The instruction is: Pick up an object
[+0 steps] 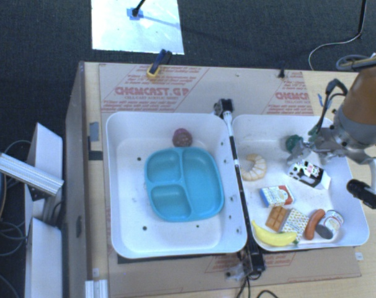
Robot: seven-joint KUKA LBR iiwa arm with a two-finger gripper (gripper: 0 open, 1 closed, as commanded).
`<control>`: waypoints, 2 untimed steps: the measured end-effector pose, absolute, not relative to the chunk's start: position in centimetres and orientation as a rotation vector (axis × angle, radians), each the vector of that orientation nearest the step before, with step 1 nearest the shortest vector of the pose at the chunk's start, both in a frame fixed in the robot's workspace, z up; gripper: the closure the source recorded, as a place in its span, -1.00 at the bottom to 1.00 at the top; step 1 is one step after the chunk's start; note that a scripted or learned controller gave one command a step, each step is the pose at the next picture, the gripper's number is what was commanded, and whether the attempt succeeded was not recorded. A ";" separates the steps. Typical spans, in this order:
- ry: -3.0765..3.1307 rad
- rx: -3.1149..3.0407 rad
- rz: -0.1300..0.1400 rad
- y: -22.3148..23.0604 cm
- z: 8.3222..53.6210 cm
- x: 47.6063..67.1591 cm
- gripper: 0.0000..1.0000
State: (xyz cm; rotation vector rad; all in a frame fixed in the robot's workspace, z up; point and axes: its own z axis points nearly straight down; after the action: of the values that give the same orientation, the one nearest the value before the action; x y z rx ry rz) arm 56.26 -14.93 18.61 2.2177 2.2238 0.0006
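Black-and-white carton (pixel 308 174), boxy, glossy, in right bin (pixel 360 228) | just below jaws (pixel 304 156) | jaw state: cannot tell | green round lump (pixel 293 143) beside | curved yellow banana (pixel 272 236) near front rim

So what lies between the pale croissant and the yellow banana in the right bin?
In the camera view, bare white bin floor lies between the pale croissant and the yellow banana; the small blue-and-white carton sits just right of that line.
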 end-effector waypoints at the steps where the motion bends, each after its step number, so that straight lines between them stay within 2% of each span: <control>1: 2.224 2.219 0.004 -13.1 10.8 51.0 -1.00; 2: 2.224 2.219 0.002 -10.3 8.4 48.7 -1.00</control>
State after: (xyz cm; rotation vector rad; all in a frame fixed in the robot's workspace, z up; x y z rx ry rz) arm 48.68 -10.26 8.40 2.2190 2.2237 0.0017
